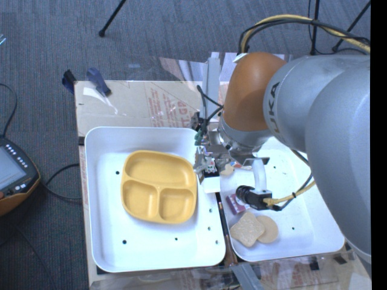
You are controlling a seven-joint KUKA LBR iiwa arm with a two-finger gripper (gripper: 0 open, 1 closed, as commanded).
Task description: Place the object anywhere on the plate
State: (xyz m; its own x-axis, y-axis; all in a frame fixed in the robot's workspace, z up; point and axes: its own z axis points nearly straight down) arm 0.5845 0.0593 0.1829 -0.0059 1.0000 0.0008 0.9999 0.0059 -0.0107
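Two bins side by side, seen from above: yellow plate (159, 186) in the left bin (103, 234), well left of the bread slices (254, 229) low in the right bin (314, 234). Gripper (208, 159) poised over the divide, beside the plate's right rim; grip impossible to tell, nothing visibly held. Flat, roomy plate compartments.

A yellow three-compartment plate (159, 186) lies flat in the left bin (103, 234). In the right bin (314, 228), toast-like slices (255, 229) lie flat near its front-left corner, overlapping.
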